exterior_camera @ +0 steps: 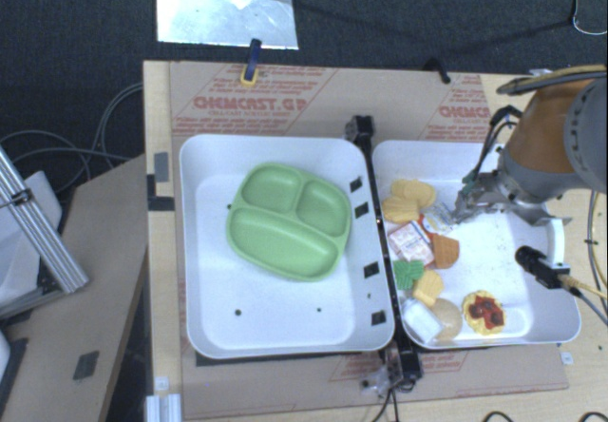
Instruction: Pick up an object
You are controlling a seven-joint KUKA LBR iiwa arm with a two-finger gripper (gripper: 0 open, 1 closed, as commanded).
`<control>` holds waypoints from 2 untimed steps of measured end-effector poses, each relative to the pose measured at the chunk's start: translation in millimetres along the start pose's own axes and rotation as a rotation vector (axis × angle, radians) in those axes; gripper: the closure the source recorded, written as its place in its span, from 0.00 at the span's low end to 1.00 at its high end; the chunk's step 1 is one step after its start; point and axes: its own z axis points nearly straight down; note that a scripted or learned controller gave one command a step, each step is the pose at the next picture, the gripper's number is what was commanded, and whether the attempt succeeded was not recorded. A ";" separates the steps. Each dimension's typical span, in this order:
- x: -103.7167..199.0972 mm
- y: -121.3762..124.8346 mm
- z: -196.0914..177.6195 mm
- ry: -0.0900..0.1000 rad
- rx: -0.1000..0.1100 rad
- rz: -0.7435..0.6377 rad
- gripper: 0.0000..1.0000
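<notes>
The right bin (532,263) holds several toy food pieces along its left side. Two yellow pieces (408,198) lie at the top, then a red and white packet (410,241), an orange piece (445,250), a green piece (408,273) and a yellow wedge (429,288). A white bun (433,320) and a round tart with red topping (484,312) lie near the front wall. My gripper (460,208) is low in this bin, just right of the yellow pieces and above the orange piece, next to a small pale item (438,219).
The left bin (204,249) holds a green divided plate (289,220). A black divider with clips (372,220) runs between the bins. The grey and orange arm (551,140) covers the right bin's far right corner. A black part (537,265) juts over that bin's right side.
</notes>
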 end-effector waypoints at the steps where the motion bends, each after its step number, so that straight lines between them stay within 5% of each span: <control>1: 8.3 -2.3 -55.7 0.009 0.016 -0.003 1.00; 2: 10.8 -7.1 -102.9 0.009 0.016 -0.003 1.00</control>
